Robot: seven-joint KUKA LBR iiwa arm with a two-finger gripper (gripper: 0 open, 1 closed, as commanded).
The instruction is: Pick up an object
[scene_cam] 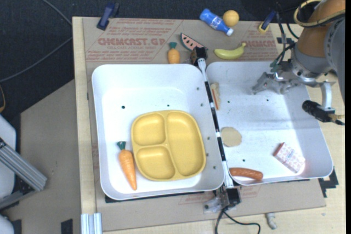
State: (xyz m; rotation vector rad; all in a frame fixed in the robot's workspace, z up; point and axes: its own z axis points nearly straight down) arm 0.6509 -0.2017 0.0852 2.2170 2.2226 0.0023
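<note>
The arm (321, 35) runs off the right edge, so its upper part is cut away. The claw (272, 84) hangs over the right bin's (258, 118) far side, and from here it's too small and dark to tell how its fingers stand. The sausage (245, 173) at the near rim is partly lost behind the bin's lip. Print on the pink packet (289, 157)? Too fine to read.

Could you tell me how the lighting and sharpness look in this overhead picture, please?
Camera view: lighting is even, with a brighter patch of light on the right bin's floor; the yellow tray and carrot throw only soft, short shadows; the gripper and arm look slightly soft, while the board's red lettering near the banana stays readable.
</note>
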